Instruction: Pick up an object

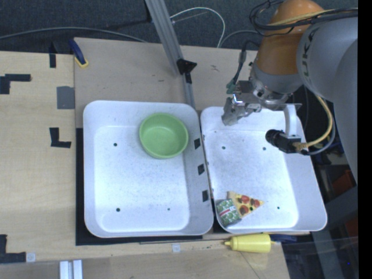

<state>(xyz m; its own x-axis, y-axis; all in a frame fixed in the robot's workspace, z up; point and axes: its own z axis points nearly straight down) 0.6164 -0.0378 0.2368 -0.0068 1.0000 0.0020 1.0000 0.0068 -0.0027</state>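
A green bowl [163, 135] sits upright in the left bin [104, 214], toward its far right corner. In the right bin [302, 208], near the front left corner, lie a pizza-slice toy [246, 203] and a small green printed packet [227, 211] touching it. My gripper [231, 116] hangs over the far left corner of the right bin, well away from those objects. Nothing shows between its fingers.
A yellow mustard bottle [251, 243] lies on the bench just in front of the right bin. A grey metal pole [165, 31] slants down to the bins' far edge. A black cable connector [280, 140] with yellow hose hangs over the right bin.
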